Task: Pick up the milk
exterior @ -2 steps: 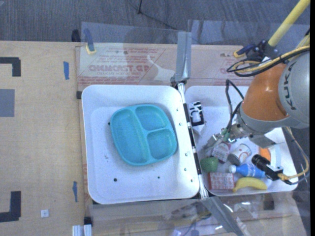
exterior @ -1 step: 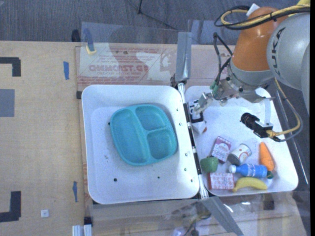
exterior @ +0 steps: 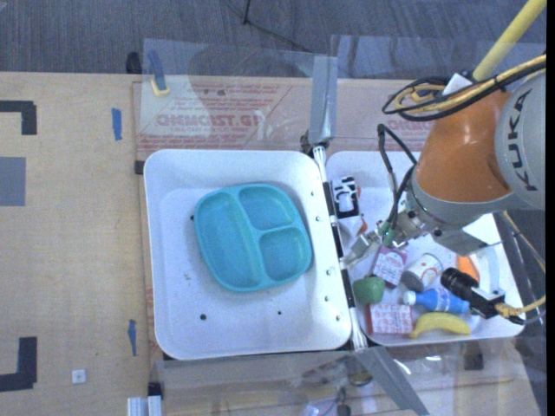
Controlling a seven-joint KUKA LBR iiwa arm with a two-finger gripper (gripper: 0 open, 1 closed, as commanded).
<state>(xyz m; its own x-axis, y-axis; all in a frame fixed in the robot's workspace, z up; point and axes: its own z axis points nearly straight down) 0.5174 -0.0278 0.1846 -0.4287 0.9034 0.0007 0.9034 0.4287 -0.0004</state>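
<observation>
Low in the right bin (exterior: 486, 332), the pincer (exterior: 392, 235) is seen among the clutter; its state cannot be told. Just beside it is the milk (exterior: 390, 265), a small pink-and-white carton, with a green apple (exterior: 369, 289) and banana (exterior: 440, 324) nearby. A teal divided plate (exterior: 252, 236) is held by the left bin (exterior: 165, 258).

Looked like a robotics lab, not a home or shop. Cues: plywood table (exterior: 69, 258) marked with black tape corner brackets at 9 and 7 o'clock, blue tape tabs (exterior: 116, 124) near 10. Two shallow white bins (exterior: 165, 180) sat side by side, walled at 12 o'clock by clear plastic sheets (exterior: 251, 81) and duct tape. A grey-and-orange KUKA arm (exterior: 473, 159) came in from 3 o'clock with loose yellow-black cabling (exterior: 434, 98). Grey carpet floor (exterior: 104, 11) at 12. Right bin held toy groceries, the left a teal divided tray (exterior: 251, 237).
</observation>
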